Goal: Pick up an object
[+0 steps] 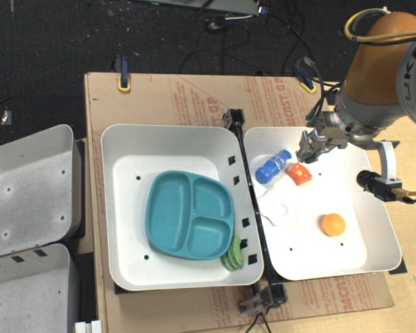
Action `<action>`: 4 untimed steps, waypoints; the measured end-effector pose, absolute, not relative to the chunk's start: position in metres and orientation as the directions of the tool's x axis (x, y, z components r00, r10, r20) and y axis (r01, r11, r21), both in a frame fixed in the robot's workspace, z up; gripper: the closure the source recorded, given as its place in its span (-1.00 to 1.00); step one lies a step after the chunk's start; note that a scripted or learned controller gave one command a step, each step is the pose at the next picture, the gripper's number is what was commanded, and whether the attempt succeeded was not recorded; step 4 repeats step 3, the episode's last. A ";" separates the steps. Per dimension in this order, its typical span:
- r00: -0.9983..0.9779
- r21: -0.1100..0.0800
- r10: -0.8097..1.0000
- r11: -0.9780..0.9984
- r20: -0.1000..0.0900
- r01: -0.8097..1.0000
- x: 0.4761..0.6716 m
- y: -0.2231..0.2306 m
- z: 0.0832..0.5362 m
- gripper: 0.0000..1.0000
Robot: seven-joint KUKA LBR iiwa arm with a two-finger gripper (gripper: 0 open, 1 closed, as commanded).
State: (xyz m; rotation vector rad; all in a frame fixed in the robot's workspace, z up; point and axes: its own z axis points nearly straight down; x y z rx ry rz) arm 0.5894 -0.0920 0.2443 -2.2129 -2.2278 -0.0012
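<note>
1. Progress first: nothing is lifted yet, as far as I can judge. Every object I can see lies on a bin floor, so the pick is wholly ahead of me.

2. My gripper [310, 148] hangs over the far part of the right bin [374, 255], reaching in from the right. It sits just beside the small red-orange block [300, 175], on the block's far side. Whether it touches the block I cannot tell, and I cannot tell whether it is released or clenched; it is too dark and small here.

3. The candidates in the right bin: the red-orange block, nearest my gripper; a blue bottle [271, 167] lying on its side just left of the block, close to the divider between the bins; and an orange ball [333, 224], well apart from both, toward the near right.

4. The left bin [125, 186] holds a teal divided tray [189, 215] with a green item [233, 254] tucked against its near right corner. Both are far from me.

5. What is left, in my judgement: settle onto one object, most likely the block or the bottle, grip it, and raise it off the bin on the counter [166, 96].
</note>
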 end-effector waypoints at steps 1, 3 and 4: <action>-0.008 -0.001 1.000 0.008 0.002 1.000 0.583 -0.033 0.245 1.00; -0.009 -0.002 1.000 0.009 0.002 1.000 0.543 0.078 0.241 1.00; -0.009 -0.002 1.000 0.009 0.002 1.000 0.543 0.078 0.241 1.00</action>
